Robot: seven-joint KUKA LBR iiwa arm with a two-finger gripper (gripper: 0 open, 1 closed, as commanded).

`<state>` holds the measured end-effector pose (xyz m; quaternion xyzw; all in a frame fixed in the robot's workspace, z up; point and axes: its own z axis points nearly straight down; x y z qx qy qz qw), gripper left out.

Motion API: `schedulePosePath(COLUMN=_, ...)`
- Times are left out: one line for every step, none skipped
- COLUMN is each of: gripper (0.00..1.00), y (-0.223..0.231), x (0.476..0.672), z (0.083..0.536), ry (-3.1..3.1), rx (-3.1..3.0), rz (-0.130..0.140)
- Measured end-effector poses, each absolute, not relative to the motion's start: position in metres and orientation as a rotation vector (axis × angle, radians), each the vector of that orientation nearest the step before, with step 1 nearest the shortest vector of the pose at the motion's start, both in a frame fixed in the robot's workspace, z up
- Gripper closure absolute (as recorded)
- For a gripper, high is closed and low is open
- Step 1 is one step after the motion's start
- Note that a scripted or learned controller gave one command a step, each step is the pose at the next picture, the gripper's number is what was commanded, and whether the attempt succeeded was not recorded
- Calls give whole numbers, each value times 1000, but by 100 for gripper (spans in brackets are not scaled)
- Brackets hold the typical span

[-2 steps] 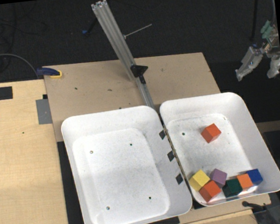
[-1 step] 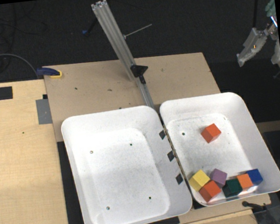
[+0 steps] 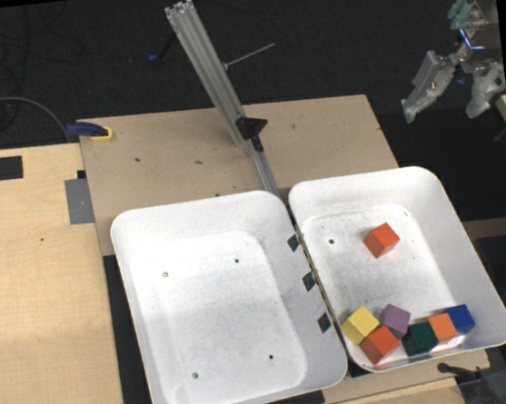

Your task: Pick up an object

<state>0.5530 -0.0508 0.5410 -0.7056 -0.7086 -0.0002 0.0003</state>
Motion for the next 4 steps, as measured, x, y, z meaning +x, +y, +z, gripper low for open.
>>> schedulePosePath(gripper=0, y=17, x=579, z=440, ry=-2222, rx=-2210, rz=11)
schedulePosePath(gripper=0, y=-61, x=535, z=477, ry=-2215, rx=-2232, rz=1)
schedulePosePath(gripper=0, y=-88, x=521, z=545, ry=-2222, rx=-2228, rz=-4)
schedulePosePath(gripper=0, y=-65, x=564, z=488, ry=-2220, rx=-2214, rz=9)
